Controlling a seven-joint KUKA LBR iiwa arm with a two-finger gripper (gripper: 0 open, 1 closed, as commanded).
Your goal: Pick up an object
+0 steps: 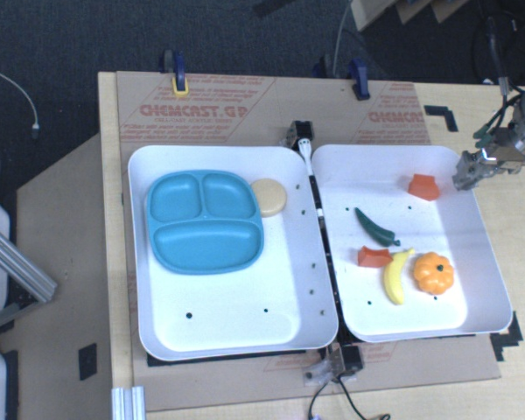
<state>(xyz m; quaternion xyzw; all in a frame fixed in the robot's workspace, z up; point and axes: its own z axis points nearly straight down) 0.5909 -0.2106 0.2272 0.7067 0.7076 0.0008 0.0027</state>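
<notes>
Even, diffuse overhead lighting is observed, with both white bins (236,339) rendered bright, close to overexposed, so that little surface detail is retained on their floors, while the dark floor beyond the bench is left dim and underexposed. Only short, soft shadows are cast beneath the objects, and a mild sheen is noted on the blue divided plate (206,221). Overall sharpness is moderate; fine edges are softened, the printed board lettering is slightly smeared, and a cool blue cast is recorded.
</notes>
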